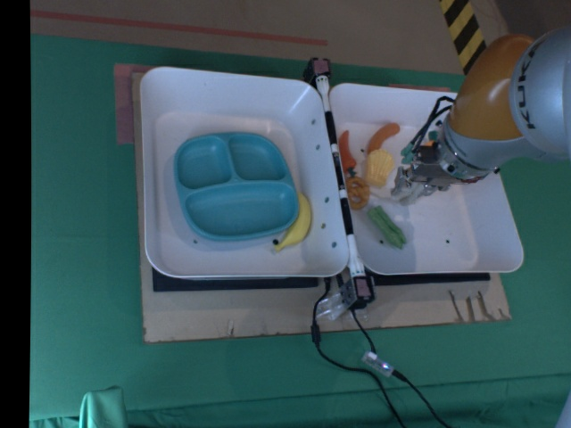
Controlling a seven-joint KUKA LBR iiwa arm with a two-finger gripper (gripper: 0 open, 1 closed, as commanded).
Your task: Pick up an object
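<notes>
On the green-covered desk (80, 239), my tool (412, 188) hangs low in the right bin (482, 248), its state impossible to tell, beside the yellow corn (380, 165); I judge approach underway, next requiring descent and closure on it.

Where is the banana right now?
The banana lies in the left bin in the camera view, curled against the lower right corner of the teal divided plate, close to the divider between the two bins.

A green mat (80, 239) covers the desk. Brown cardboard (232, 315) lies on it. Yellow-black hazard tape (459, 12) crosses the brown floor (223, 3) beyond.
</notes>
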